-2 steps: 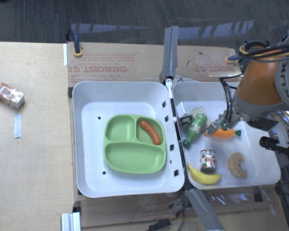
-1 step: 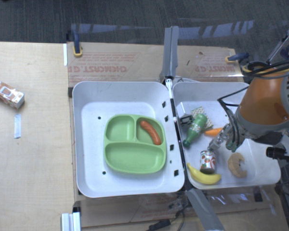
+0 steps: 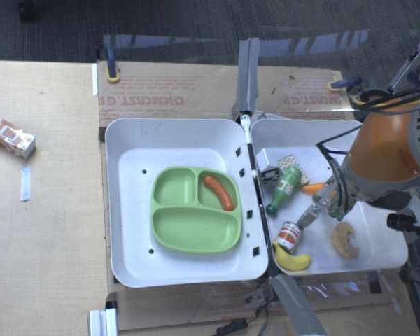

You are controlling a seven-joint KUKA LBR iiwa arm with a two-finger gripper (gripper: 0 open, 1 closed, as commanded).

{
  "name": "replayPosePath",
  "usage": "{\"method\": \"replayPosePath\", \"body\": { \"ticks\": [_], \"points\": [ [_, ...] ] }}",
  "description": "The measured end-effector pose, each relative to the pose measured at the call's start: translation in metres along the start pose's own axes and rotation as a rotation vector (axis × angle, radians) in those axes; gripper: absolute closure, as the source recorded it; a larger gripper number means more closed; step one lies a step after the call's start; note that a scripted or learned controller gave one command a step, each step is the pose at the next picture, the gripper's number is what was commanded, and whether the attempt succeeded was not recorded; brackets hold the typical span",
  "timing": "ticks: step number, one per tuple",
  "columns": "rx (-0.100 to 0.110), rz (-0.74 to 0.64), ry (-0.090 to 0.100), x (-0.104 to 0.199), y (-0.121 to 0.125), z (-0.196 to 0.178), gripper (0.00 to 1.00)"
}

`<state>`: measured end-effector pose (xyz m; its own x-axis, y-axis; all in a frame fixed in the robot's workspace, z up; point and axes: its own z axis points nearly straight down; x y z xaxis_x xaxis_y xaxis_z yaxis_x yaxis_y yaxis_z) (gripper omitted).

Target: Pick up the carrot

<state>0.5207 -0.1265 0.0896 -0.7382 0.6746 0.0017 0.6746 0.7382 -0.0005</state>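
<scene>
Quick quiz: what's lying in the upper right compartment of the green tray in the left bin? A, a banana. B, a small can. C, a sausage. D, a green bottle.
C: a reddish sausage lies in the upper right compartment of the green tray in the left bin.

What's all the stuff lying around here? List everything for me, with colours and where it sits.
tray: 1, green, three compartments, left bin
sausage: 1, red-orange, tray's upper right compartment
bottle: 1, green, right bin, lying tilted
carrot: 1, orange, right bin, beside the bottle
can: 1, red and white, right bin
banana: 1, yellow, right bin's near edge
bagel: 1, tan, right bin
small carton: 1, white and orange, bench far left
bins: 2, white, side by side
gripper: 1, grey, over right bin near the carrot
</scene>
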Motion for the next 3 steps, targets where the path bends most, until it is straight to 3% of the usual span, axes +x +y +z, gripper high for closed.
{"method": "replayPosePath", "body": {
  "ticks": [1, 2, 3],
  "points": [
    [0.000, 0.177, 0.000, -0.023, -0.019, -0.056, 0.00],
    [0.000, 0.167, 0.000, -0.066, -0.013, 0.000, 0.00],
    [0.001, 0.169, 0.001, -0.067, -0.013, -0.006, 1.00]
  ]
}}
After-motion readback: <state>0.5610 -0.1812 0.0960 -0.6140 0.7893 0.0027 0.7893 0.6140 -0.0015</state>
